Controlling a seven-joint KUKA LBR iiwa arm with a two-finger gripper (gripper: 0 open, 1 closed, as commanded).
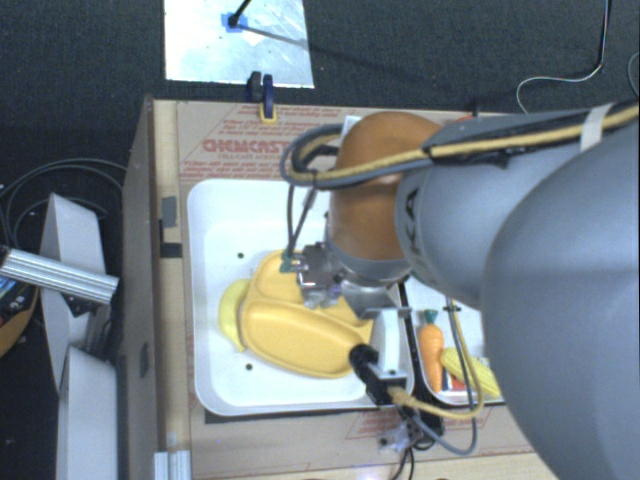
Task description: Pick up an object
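The grey arm [540, 238] is the largest thing here, a smooth rounded metal bulk that covers most of the right half of the view and hides much of the right bin. Its orange band [375, 193] shows as a glossy dome above the wrist, with black and yellow cables looped over it.

Under everything lies the bench top [240, 148], a flat sheet of brown cardboard printed with red lettering, its pale raised edge running down the left side.

The left bin [215, 268] is a shallow white plastic tray with rounded corners and a low lip. Its upper left part is bare and smooth, which leaves open room on that side (the lower right part is crowded). The right bin [418, 368] shows as a narrow strip of white wall beside the arm.

In the left bin lie the yellow objects [295, 333], smooth, soft-looking curved shapes bunched together like bananas, reaching from mid-tray toward its lower right corner and close to the lower lip.

In the strip of the right bin lies an orange carrot-shaped toy [431, 353] with a green tip, long and tapered, beside something yellow.

The gripper [318, 278] is a small block of grey metal low over the top of the yellow objects; I cannot tell whether it is touching them, nor whether the claw is spread or closed, since the wrist covers it from above.
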